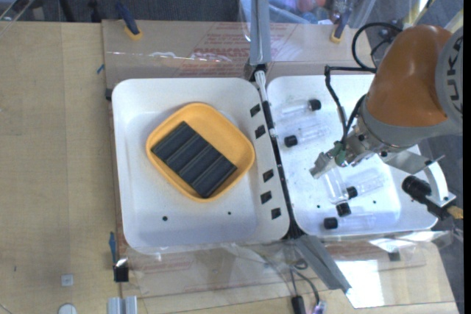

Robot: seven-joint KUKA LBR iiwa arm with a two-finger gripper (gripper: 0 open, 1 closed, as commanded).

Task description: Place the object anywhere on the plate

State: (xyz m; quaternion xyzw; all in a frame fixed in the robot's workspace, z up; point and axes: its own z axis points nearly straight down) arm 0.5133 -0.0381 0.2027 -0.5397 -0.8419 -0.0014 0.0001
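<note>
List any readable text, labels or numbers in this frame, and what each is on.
"UK": partial white letters on the grey arm housing, cut off at the frame edge.
Reddish print on the clear plastic sheet behind the bins: too faint to read.
Nothing legible on the yellow plate.

plate [168, 130]: yellow | ridged pad [193, 154]: dark grey | bins [132, 158]: white

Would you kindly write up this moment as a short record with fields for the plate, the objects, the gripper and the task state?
plate: yellow plate in the left bin, bearing a dark ribbed slab
objects: clear vials with black caps, scattered in the right bin
gripper: gripper low over the right bin among the vials; finger state unclear
task state: no vial on the plate yet
</note>
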